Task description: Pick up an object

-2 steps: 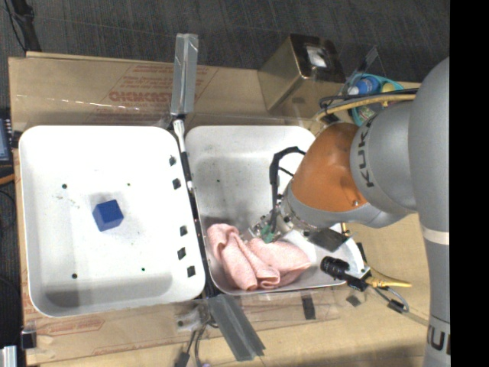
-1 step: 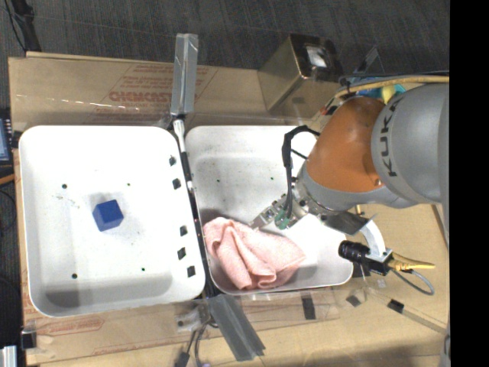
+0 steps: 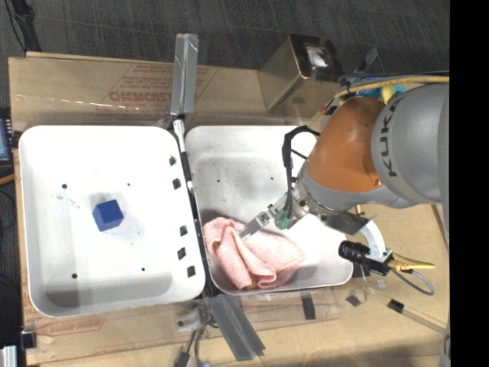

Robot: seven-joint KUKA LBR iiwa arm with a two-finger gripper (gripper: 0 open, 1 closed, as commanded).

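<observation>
Pink cloth (image 3: pixel 252 257) lies under the lowered hand (image 3: pixel 258 224); grip state unclear.

Two white bins (image 3: pixel 46 205) – side by side, one blue cube (image 3: pixel 108 214), one pink cloth (image 3: pixel 252 254), one arm (image 3: pixel 382 151)

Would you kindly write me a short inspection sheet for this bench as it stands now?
Surface: two white bins side by side, left bin and right bin.
Job's things: blue cube in left bin; pink cloth crumpled in right bin.
Clutter: nothing seen.
Grippers: gripper at the cloth's upper edge; grasp unclear.
Cables: black cable looping by the wrist.
Surroundings: cardboard sheet behind the bins.
</observation>
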